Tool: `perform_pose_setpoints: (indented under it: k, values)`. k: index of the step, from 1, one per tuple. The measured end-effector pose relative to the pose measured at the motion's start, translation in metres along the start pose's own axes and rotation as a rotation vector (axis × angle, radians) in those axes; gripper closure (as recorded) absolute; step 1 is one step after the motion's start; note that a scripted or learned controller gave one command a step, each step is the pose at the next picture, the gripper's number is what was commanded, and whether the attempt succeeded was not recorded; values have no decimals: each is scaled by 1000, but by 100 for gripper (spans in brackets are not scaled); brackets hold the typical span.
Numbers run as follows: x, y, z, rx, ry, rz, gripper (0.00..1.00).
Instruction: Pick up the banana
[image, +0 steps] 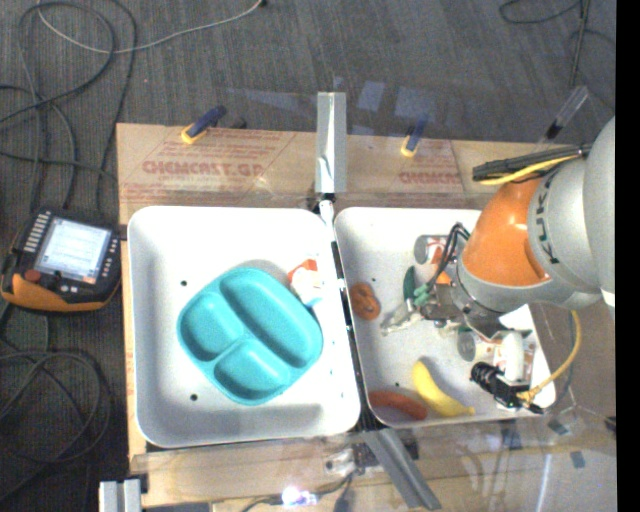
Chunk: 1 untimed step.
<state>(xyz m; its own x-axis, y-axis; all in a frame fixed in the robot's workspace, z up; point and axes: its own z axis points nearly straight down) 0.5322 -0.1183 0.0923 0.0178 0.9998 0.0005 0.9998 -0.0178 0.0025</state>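
Note:
The yellow banana (438, 390) lies in the right bin (385, 240), near its front wall, curving from upper left to lower right. My gripper (408, 314) hangs over the middle of that bin, a little above and to the left of the banana, at the end of the grey arm with the orange band (500, 252). Nothing yellow sits in the gripper. The wrist and its cables hide part of the gripper.
A red sausage-like item (398, 403) lies beside the banana's left end. A brown ring (363, 300) rests at the right bin's left wall, a can (430, 248) behind the gripper. The left bin (150, 300) holds a teal divided plate (250, 333) and an orange-white item (306, 281).

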Motion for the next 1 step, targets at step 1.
perform_pose_setpoints:
  k: [1]
  values:
    - [-22,-37,3,-15,-5,-236,0]
